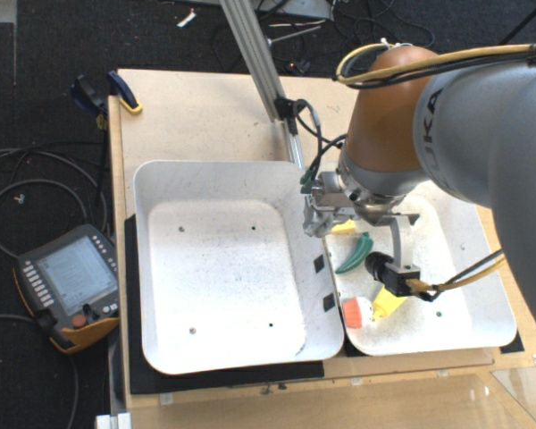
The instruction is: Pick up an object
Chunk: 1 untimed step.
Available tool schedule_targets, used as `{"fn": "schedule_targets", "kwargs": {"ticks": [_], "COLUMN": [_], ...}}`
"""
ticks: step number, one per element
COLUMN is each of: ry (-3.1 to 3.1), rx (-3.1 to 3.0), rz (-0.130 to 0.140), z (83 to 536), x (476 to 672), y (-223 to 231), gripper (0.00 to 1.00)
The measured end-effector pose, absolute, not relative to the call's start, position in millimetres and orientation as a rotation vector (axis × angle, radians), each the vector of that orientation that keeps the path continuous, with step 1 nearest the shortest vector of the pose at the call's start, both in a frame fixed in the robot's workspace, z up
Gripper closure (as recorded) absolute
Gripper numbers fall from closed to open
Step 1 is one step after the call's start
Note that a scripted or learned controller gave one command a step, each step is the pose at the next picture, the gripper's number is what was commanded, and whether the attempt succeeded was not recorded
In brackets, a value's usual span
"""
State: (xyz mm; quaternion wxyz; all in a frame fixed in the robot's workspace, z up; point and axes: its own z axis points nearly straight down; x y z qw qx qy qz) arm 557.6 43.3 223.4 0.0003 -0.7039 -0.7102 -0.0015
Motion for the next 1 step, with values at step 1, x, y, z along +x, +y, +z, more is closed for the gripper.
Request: {"fn": "schedule_targets", "kwargs": {"ticks": [1], "ry": [-2.231], "rx": [-2.211], "rz": [-0.004], "z": [239.1], "x": [542.9], "y": [93.8], "gripper": [1.00]}}
